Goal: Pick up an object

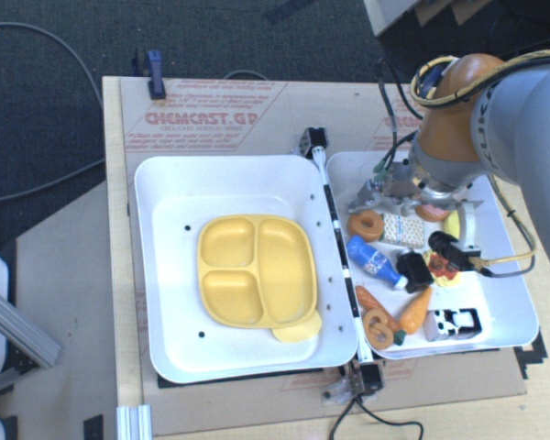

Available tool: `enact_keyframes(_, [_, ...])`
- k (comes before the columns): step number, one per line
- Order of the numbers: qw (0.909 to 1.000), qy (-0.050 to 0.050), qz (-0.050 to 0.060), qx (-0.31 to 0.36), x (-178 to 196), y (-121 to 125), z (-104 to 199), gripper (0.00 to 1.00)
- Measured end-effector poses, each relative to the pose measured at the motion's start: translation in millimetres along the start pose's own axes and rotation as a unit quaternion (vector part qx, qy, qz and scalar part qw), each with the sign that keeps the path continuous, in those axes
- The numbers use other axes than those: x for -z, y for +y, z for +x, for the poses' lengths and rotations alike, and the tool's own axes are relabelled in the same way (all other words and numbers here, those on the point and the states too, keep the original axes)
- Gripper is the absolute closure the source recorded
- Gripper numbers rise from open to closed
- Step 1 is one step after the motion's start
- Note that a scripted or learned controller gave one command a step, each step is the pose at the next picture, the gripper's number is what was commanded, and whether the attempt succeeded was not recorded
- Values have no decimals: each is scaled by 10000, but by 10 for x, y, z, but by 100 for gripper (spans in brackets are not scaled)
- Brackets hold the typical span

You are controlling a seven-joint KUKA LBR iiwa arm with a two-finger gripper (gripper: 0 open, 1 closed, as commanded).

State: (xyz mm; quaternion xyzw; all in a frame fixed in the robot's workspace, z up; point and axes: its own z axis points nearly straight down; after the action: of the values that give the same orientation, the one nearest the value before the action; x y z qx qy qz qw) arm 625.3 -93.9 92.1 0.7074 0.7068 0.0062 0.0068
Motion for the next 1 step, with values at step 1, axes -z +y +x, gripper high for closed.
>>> enact_keyframes(1, [10000,-8,88,-11,179,-988,-847,0])
